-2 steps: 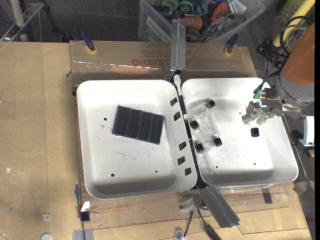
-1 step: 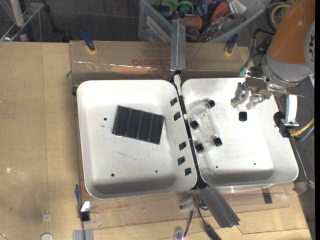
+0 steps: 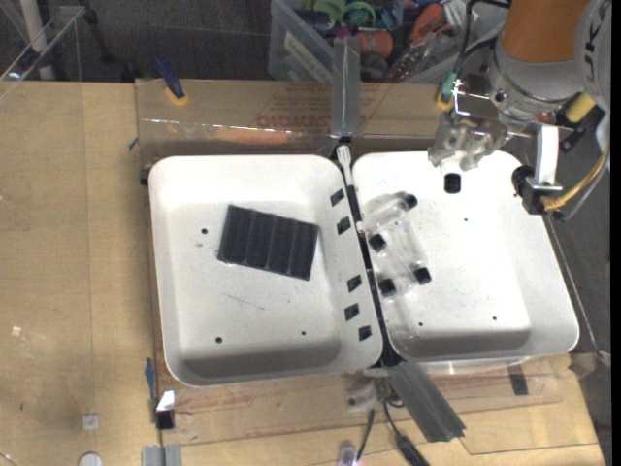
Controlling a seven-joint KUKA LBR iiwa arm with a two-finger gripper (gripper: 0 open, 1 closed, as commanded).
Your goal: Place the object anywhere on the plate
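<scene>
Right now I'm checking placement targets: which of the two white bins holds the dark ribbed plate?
The left bin; the dark ribbed plate lies flat in it. The right bin holds small clear and black pieces.

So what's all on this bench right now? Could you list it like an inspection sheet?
Surface: wooden bench bearing two white bins, left bin and right bin, side by side.
Job's things: dark ridged plate lying flat in the left bin; clear object with black ends lying in the right bin near the divider.
Clutter: nothing seen in the bins.
Grippers: gripper above the right bin's far edge; a small black piece sits just below it, hold unclear.
Cables: yellow and black cables by the arm.
Surroundings: tub of colourful items behind the bench.
</scene>
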